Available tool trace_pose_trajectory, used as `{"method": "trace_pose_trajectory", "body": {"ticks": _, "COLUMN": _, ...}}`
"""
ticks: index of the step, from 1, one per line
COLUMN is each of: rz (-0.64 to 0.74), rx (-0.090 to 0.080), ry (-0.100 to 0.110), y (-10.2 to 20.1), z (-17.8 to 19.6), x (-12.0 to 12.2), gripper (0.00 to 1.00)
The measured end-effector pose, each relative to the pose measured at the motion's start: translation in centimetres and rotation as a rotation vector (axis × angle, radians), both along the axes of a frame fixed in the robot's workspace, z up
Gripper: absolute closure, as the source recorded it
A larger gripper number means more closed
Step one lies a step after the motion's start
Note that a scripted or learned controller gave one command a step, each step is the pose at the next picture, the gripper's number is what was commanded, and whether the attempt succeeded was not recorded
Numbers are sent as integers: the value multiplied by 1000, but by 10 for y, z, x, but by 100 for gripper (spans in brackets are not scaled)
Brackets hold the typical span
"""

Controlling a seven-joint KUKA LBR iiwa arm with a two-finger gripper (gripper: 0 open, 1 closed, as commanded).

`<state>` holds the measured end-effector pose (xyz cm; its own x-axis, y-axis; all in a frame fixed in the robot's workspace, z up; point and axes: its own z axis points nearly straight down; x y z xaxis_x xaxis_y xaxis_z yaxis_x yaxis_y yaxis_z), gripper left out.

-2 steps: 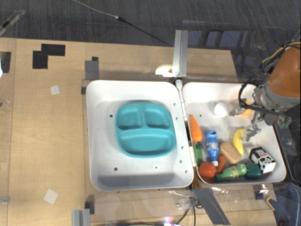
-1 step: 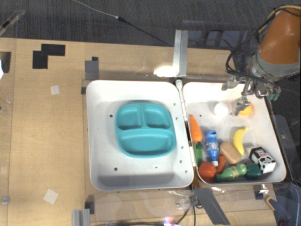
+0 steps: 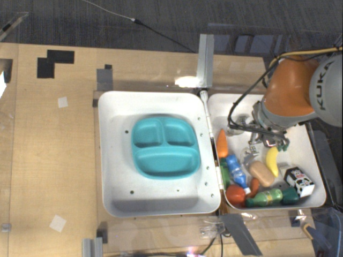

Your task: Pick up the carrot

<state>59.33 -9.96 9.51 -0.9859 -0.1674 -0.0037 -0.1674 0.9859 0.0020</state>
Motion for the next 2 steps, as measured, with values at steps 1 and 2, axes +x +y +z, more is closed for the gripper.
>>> {"method": "trace_pose_trajectory", "body": {"ticks": 1, "rz": -101, "rx": -1, "ry": -9, "y": 17, "z": -7, "x": 66, "gripper": 0}}
{"method": "trace_pose_trajectory", "body": {"ticks": 2, "rz": -182, "rx": -3, "ry": -21, "y": -19, "z": 176, "x": 79, "gripper": 0}}
